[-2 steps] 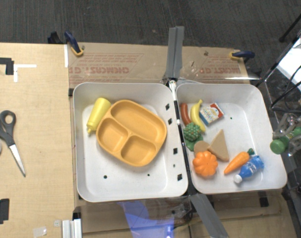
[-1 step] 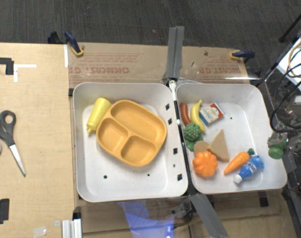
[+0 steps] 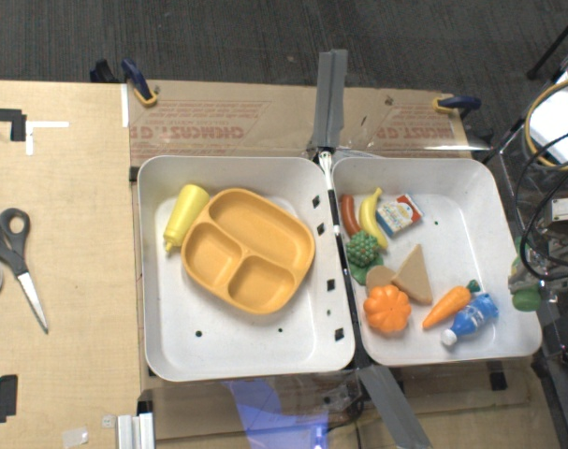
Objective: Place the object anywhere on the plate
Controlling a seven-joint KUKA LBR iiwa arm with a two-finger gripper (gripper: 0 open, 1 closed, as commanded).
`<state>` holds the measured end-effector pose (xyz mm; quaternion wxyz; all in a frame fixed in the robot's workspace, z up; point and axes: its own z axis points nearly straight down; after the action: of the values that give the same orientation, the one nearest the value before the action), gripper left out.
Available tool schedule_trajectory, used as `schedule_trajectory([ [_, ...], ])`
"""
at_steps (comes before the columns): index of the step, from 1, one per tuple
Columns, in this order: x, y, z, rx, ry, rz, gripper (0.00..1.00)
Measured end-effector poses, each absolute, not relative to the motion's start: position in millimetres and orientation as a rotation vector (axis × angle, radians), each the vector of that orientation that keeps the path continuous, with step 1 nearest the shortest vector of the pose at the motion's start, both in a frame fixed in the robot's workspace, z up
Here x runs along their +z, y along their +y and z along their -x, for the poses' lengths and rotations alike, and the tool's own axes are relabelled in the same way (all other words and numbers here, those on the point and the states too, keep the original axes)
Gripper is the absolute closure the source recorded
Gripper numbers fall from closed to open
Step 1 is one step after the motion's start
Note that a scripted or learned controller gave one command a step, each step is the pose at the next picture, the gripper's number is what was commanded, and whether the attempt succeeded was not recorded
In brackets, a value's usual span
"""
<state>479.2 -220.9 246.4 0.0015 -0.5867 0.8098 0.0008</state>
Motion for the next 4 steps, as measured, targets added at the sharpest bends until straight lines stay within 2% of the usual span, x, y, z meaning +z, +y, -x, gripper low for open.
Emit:
schedule_trajectory([
  [1,251,-221,-479.3,0.001,2.132,2.302,1.00],
  [2,267,-219,-479.2,0.002,1.956,2.452,1.00],
  [4,240,-213,-478.6,0.006,1.568,2.719,1.00],
])
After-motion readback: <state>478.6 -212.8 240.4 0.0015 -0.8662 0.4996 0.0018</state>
